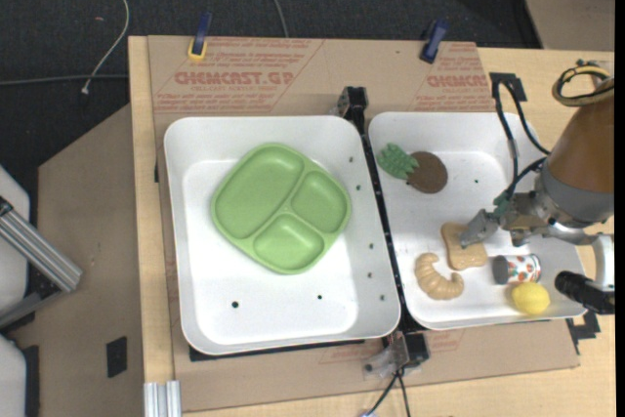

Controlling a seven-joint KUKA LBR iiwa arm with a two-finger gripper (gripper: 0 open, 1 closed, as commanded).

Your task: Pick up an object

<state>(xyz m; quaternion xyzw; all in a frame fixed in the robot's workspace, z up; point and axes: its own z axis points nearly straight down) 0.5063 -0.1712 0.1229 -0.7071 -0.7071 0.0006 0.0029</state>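
- Dark carpet with loose cables around the desk [156,239]; a cardboard sheet lies on its top, pinned by two blue clamps at the far edge, likely to stop it sliding.
- Two white bins side by side, black clips at the seam holding them together. Left bin [195,308] carries just a green divided plate [281,207], lying flat near centre, turned at an angle.
- Right bin [430,137] holds all the small stuff, so that's the pick zone. Far-left in it: a brown round toy with a green leafy top [418,168].
- Near side: a tan toast-like piece [463,248], a croissant-shaped piece [438,276] just in front of it and touching, a small can on its side [517,268], and a yellow lemon [530,299] just beside the can near the bin's near rim.
- Arm comes in from the right, low over the right bin. Hand [485,228] sits at the right edge of the toast-like piece, roughly between it and the can.
- Can't tell if the fingers are open or closed at this angle; nothing visibly between them, so no confirmed grasp.
- Judgement: toast-like piece is the likely target; items are crowded, so neighbours may get nudged.
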